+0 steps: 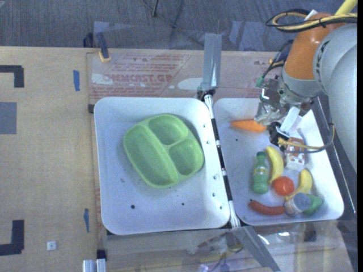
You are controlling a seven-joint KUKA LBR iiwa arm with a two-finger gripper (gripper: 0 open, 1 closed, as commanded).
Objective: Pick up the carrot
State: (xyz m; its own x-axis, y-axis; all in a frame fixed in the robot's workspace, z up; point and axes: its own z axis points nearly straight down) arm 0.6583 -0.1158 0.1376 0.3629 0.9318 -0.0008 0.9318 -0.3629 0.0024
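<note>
The wooden desk (pixel 45 152) carries two shallow white bins side by side. The left bin (pixel 113 208) holds a green divided plate (pixel 163 149), tilted a little in the middle of it. The right bin (pixel 329 197) sits under the grey arm (pixel 340 55) with its orange band (pixel 303 52), which reaches in from the right. Its end effector (pixel 267 113) hangs over the bin's upper part, just at the right end of the carrot (pixel 248 126); whether it grips is something I cannot tell from here. The carrot lies flat near the bin's upper left corner. Lower down are a green bottle (pixel 260 173), two bananas (pixel 275 160) (pixel 305 181), an orange ball (pixel 283 185) and a red pepper (pixel 266 208).
</note>
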